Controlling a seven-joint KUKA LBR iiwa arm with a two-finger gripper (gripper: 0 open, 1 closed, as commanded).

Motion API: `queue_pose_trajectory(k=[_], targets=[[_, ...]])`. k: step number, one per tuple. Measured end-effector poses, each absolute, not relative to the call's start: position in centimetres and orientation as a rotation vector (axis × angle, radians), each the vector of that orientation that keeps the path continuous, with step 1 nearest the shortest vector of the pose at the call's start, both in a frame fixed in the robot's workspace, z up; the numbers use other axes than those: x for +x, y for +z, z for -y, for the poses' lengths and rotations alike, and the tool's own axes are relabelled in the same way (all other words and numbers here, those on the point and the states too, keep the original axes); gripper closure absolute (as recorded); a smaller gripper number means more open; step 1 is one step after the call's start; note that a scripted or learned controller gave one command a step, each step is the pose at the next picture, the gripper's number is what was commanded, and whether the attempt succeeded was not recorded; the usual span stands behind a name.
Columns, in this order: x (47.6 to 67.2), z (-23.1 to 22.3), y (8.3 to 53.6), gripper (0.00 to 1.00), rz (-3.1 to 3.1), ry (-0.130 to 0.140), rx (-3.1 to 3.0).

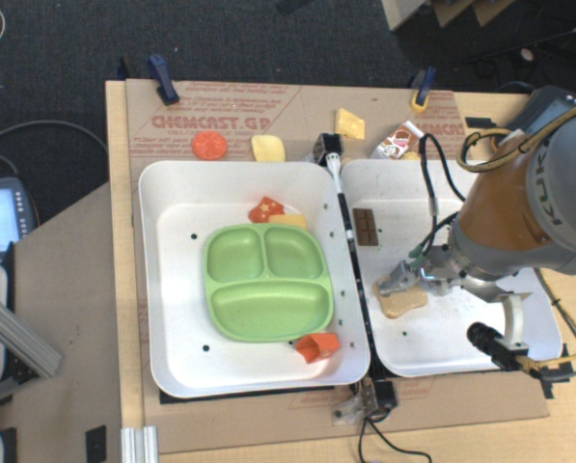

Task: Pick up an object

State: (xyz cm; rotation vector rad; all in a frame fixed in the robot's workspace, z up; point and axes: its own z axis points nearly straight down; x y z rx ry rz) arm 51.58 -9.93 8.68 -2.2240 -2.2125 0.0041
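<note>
We are looking down on a bench (172, 104) carrying two white bins side by side. The left bin (167, 258) is holding a green divided plate (266, 283) in its middle. The right bin (432, 350) is lying under the arm (519, 201), which is reaching in from the right edge of the bench and bending down toward the bin's left half. At its end the gripper (403, 283) is sitting low over a tan biscuit-like piece (403, 303), near the bin's left wall; it is touching or just above the piece, and we cannot tell how the pincer is set. A brown block (365, 226) is lying near the right bin's far left corner. In the left bin an orange block (315, 346) is resting at the plate's near edge, and a red piece (265, 210) with a yellow piece (289, 222) is sitting at its far edge. Along the bench's far edge, outside the bins, an orange disc (209, 145), a pale yellow piece (267, 148), a yellow wedge (350, 123) and a red-and-white packet (397, 144) are lying.
</note>
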Motion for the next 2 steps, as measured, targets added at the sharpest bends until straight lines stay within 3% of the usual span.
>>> queue_pose_trajectory(k=[1, 2], targets=[[58.6, 15.0, 13.8, 0.0, 2.23, -0.006, -2.23], [50.6, 9.4, 8.4, 0.0, 2.218, -0.001, -2.221]])
